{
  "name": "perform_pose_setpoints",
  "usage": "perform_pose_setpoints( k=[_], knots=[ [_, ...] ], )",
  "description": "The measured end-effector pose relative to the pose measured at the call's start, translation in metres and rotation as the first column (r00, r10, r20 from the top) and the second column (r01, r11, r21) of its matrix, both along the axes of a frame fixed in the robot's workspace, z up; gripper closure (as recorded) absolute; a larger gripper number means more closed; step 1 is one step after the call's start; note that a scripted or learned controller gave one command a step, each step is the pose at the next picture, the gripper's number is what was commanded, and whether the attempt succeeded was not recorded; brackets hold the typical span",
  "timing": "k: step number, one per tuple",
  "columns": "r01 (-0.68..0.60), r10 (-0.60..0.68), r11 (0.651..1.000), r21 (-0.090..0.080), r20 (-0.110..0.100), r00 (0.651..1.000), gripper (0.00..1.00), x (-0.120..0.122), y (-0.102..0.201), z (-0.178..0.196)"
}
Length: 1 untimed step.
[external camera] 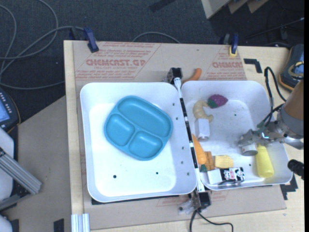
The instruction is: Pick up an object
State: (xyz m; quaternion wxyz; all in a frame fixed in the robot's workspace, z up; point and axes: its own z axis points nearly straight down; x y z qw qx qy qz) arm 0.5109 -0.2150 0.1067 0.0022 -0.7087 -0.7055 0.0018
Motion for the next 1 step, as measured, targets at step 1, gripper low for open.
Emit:
perform_pose_setpoints(
  k=[1],
  knots=[
    [-0.007, 0.007, 1.0, 0.003, 0.0, 1.0, 0.0, -0.0099, 0.0509, -0.0239]
  ],
)
